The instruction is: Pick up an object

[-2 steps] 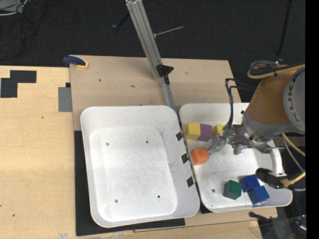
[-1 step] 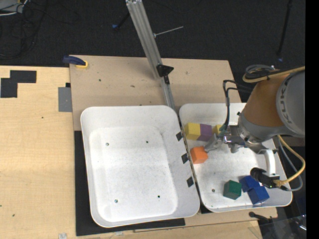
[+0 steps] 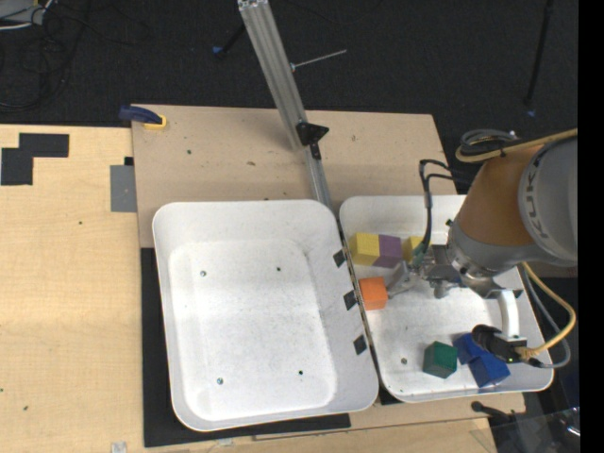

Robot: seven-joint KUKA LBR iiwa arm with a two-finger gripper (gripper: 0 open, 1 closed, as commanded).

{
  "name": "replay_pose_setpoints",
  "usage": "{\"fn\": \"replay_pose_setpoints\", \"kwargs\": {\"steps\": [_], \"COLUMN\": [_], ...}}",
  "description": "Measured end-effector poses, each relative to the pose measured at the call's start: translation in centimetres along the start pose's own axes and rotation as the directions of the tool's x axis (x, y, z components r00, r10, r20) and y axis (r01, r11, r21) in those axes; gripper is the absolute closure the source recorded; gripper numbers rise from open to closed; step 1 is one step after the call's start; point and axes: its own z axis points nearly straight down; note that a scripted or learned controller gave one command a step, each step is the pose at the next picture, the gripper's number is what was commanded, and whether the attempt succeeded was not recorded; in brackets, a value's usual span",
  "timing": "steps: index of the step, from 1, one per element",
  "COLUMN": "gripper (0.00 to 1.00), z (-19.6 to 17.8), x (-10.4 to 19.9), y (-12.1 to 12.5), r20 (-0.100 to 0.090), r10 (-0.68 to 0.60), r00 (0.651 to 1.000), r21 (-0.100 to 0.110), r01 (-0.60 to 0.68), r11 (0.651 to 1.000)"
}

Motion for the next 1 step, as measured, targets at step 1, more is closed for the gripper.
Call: {"fn": "replay_pose_setpoints", "kwargs": {"steps": [1], "gripper": [1.0], "z": [-0.78], "x": [-0.21], "y": [-0.09], "r20": [-0.001], "r10": [0.009], "r00": [1.0], "r21": [0.003], "r01": [-0.009], "r11": [1.0]}}
